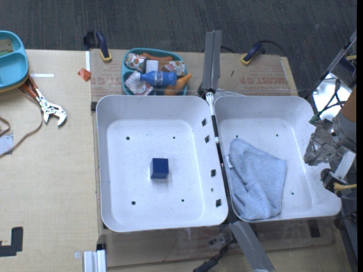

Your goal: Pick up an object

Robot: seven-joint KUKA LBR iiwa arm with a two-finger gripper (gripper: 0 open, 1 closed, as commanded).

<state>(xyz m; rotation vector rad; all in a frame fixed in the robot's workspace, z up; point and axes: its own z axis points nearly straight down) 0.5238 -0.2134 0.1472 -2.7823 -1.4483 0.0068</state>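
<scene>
A dark grey carpeted floor lies beyond a pale wooden table [45, 197] that carries two shallow white bins side by side. The left bin [110, 169] holds a small blue cube [160, 168], which sits alone near the middle of the bin floor, a little toward the near side. The right bin [300, 118] holds a crumpled light grey-blue cloth [258, 180] that lies against the bin's left wall and reaches down to its near edge. The cube and the cloth are well apart, with the walls between the bins separating them.

The claw [319, 152] hangs at the right edge of the right bin, over its rim, near the cloth but apart from it. Whether it is wide or narrow cannot be told from this angle, and nothing is seen held in it.

Behind the bins stands a small teal tray [129, 61] filled with assorted items. A silver wrench [51, 111] lies on the table at far left.
</scene>
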